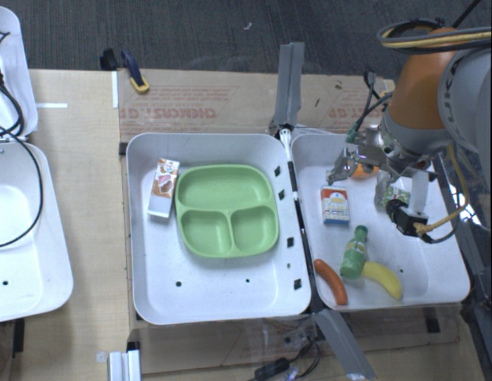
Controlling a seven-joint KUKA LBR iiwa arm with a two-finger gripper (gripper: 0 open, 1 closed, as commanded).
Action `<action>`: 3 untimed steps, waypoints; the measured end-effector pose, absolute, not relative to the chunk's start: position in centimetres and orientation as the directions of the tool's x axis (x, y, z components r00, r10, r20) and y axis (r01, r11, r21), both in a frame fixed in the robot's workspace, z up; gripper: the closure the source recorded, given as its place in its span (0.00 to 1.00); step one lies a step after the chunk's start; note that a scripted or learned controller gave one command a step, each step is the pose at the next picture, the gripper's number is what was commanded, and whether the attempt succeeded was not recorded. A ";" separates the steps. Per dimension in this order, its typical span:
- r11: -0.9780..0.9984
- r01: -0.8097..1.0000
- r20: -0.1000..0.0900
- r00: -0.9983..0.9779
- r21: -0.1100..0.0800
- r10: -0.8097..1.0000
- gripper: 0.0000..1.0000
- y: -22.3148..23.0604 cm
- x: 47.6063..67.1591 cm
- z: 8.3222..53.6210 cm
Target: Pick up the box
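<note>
Overhead view of two white bins on the tabletop. The right bin (436, 288) holds a small box (336, 206) lying flat near its left wall, a green bottle (355, 252), a sausage (331, 282) and a banana (384, 279). The gripper (363, 179) hovers at about 2 o'clock from the box, apart from it, its fingers (342, 167) spread and holding nothing. The left bin (151, 292) contains a green divided plate (228, 209), with a second box (163, 187) at its 9 o'clock.
</note>
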State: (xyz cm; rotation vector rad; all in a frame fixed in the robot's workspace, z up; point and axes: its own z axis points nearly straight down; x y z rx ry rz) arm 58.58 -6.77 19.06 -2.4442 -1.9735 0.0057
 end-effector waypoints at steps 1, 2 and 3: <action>-0.230 0.973 -0.002 0.230 -0.004 0.973 0.00 -9.3 58.5 13.4; -0.282 0.959 0.001 0.282 0.003 0.959 0.00 -9.2 60.6 9.4; -0.281 0.960 -0.003 0.281 -0.004 0.960 1.00 -9.4 60.4 10.0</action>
